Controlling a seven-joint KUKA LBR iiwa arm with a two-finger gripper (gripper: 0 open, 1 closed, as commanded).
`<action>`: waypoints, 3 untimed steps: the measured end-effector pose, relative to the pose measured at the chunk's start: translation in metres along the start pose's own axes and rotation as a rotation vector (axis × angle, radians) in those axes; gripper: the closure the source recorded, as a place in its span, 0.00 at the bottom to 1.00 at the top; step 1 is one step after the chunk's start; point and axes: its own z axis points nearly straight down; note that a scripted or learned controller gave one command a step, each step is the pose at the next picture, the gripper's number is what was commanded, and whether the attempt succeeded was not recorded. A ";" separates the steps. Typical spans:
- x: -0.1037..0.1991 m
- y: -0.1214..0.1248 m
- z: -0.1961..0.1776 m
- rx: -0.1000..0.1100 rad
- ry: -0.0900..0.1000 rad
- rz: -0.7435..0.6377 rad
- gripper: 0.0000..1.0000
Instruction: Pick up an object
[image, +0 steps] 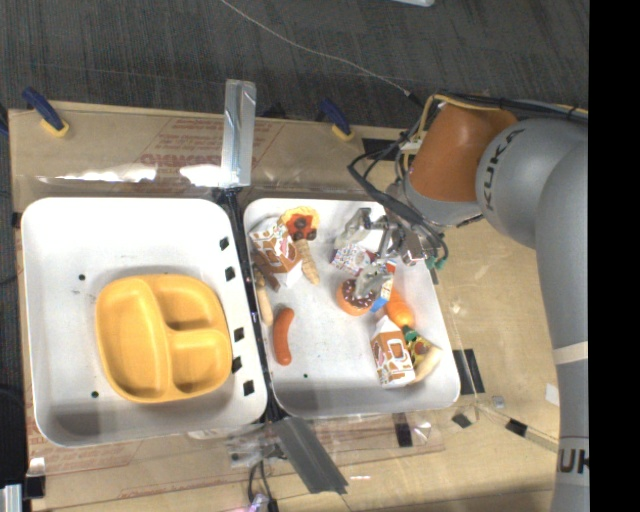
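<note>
The gripper (372, 262) is hovering over a light, probably slippery toy doughnut (355, 296) at its six o'clock; finger state unclear.

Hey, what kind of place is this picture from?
Probably a robotics lab set up for grasping trials: a KUKA arm reaches over two white bins on a bench, one holding toy food and the other a yellow divided tray.

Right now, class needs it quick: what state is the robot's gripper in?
Gripper: low in the right bin among the toy food; whether it is open, shut or holding anything cannot be told.
</note>
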 end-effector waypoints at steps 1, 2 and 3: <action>0.073 0.029 0.009 0.000 -0.003 0.006 0.00; 0.106 0.031 0.008 0.002 -0.008 -0.067 0.00; 0.105 0.033 -0.003 0.001 -0.004 -0.075 1.00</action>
